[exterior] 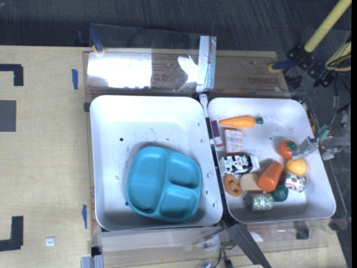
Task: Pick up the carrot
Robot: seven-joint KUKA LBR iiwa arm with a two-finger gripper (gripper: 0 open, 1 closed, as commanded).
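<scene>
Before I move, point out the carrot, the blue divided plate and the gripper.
carrot [238,122], camera view, middle of its orange body.
blue divided plate [146,204], camera view, its near-left rim.
gripper [310,144], camera view, between its fingertips.

Nothing legible: faint reddish print on the clear panel [167,68] behind the bins and small carton [233,137] labels too blurred to read.

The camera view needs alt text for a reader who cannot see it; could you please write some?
A carrot lies near the far edge of the right bin, apart from a cluster of toy foods nearer the front. A teal plate sits in the left bin.
</scene>
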